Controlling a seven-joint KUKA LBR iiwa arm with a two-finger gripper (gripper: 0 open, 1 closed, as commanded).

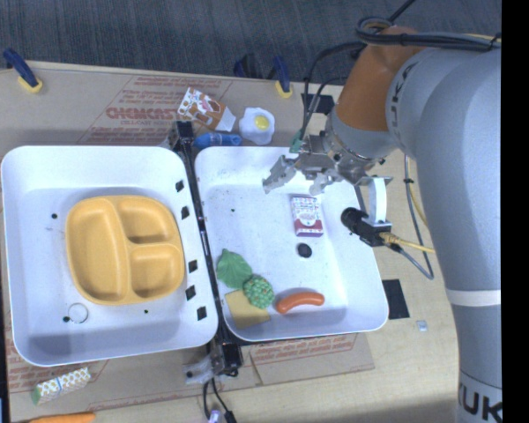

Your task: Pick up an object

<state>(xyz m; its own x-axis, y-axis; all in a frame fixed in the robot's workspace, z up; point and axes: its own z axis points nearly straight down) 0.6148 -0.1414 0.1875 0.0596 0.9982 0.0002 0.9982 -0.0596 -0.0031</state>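
arm over the right bin, toys scattered below it

the gripper [298,176] hangs over the far part of the right bin [357,311], its two fingers spread apart with nothing between them. just near of it lies a small red-and-white carton [307,216], flat on the bin floor, with a small dark round spot [304,251] a little nearer. at the bin's near edge sit a green leaf [232,268], a knobbly green fruit [258,291], a yellow block [242,307] and an orange sausage [299,300], close together. the left bin [18,183] holds a yellow divided tray [125,247]. beyond the bins, on the cardboard, lie a small patterned box [198,107], a blue piece [217,139] and a white-and-yellow egg [257,124].
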